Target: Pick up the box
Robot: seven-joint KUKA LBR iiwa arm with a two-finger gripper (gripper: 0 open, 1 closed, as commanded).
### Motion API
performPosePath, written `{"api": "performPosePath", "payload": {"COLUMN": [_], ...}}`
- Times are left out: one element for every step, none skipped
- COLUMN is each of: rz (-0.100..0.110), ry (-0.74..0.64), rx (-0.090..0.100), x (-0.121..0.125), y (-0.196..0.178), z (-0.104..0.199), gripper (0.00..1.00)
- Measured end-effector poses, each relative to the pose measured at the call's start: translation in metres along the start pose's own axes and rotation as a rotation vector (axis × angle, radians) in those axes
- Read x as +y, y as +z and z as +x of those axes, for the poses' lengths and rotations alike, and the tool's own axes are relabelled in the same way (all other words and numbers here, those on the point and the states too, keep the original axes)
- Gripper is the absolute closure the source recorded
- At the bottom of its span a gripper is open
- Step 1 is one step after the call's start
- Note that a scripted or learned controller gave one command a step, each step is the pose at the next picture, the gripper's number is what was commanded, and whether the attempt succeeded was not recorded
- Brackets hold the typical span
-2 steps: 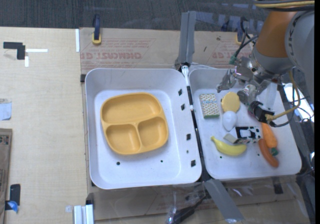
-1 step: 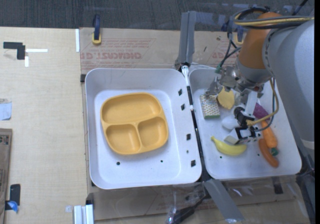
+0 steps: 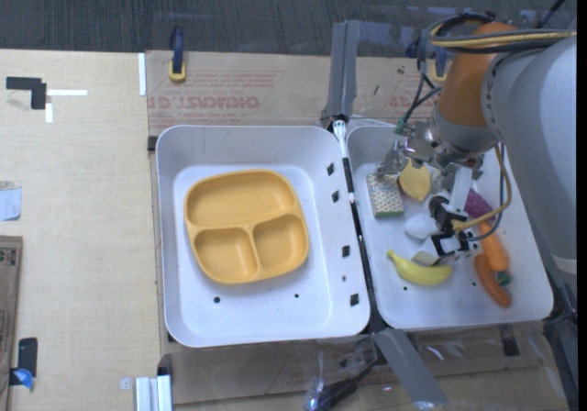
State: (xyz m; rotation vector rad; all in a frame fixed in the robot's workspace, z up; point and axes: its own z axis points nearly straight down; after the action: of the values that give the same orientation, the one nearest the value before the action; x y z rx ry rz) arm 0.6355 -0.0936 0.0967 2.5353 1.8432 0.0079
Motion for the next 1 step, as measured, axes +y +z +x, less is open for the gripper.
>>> {"api": "performPosePath", "payload": {"rz": [0.000], "ry": [-0.073], "rx": [0.002], "x": [-0.0299], "y": [-0.0001], "z": [-0.0091], "gripper": [0.00]}}
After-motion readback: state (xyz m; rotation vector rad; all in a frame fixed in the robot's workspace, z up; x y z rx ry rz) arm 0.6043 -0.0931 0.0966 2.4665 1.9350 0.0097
